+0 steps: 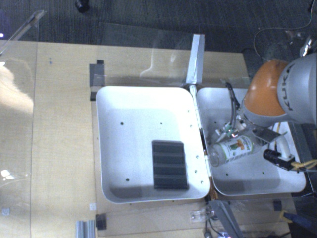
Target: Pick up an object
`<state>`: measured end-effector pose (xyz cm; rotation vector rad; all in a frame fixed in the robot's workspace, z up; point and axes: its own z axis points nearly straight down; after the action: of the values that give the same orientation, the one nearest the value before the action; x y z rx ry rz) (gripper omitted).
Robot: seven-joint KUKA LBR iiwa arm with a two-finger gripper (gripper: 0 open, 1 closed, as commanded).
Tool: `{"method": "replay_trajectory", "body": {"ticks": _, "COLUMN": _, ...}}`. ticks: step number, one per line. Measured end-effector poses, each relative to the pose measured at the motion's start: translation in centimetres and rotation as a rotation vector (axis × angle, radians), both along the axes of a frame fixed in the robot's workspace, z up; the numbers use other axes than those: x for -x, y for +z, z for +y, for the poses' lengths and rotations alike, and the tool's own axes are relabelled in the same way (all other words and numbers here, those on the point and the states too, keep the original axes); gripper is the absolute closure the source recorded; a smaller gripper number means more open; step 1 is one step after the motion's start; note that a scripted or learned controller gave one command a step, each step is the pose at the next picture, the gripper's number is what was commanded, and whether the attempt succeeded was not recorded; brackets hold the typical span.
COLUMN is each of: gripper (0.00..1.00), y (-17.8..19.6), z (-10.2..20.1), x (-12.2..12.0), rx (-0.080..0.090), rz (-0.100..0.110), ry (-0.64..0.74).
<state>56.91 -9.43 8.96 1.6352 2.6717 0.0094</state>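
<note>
A clear plastic bottle (233, 150) with a green and orange label lies on its side in the right bin (257, 182), its cap end pointing left toward the divider. My gripper (229, 131) hangs just above the bottle's upper left part, close to it or touching it. The grey arm with its orange band (262, 95) comes in from the right and covers the back of that bin. A black ribbed rectangular block (170, 165) lies flat in the left bin (124, 108), near its front right corner.
The two white bins sit side by side on a pale wooden bench (54, 133). A raised rim (200, 133) divides them. A metal post (195, 58) stands behind the divider. Clear panels border the bench at left.
</note>
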Motion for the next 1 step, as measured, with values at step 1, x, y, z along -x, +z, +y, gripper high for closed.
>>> {"method": "replay_trajectory", "body": {"ticks": 1, "gripper": 0.00, "y": 0.05, "z": -0.12, "x": 0.79, "rx": 0.002, "rz": -0.006, "ry": 0.128}}
